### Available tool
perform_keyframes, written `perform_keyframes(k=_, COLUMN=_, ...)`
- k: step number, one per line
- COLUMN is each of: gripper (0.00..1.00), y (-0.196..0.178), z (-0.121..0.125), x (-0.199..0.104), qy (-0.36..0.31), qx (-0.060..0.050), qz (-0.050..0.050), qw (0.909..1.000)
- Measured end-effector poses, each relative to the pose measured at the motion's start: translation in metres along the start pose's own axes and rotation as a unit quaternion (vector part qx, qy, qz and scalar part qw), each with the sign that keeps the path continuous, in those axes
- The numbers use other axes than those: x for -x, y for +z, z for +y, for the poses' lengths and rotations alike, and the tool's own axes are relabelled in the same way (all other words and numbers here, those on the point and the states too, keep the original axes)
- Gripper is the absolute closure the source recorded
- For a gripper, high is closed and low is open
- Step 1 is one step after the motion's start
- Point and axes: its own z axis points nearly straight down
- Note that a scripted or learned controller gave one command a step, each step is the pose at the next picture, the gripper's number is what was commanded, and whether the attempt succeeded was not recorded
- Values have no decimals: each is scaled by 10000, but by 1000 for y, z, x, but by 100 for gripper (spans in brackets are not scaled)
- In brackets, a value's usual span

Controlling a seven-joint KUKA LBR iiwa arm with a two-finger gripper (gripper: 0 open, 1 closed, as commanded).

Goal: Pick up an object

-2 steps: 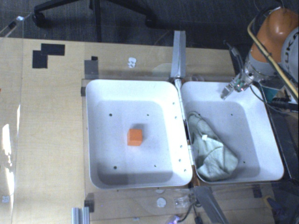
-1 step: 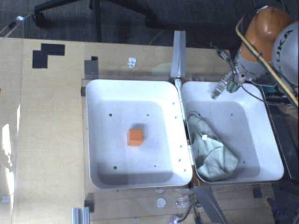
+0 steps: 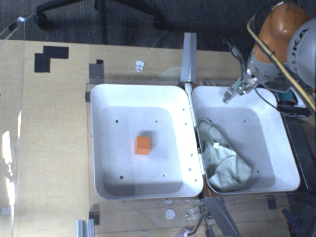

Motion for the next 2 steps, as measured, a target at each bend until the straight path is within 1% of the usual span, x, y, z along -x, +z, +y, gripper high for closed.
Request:
perform_keyframes(k=1, gripper=100, y=19, z=0, x=2, qy=-165, qx=-2, qz=1, qw=9999)
perform_keyframes(k=2, gripper=100, y=15, z=-16, x=2, qy=-350, qx=-1, qz=1, qw=9994)
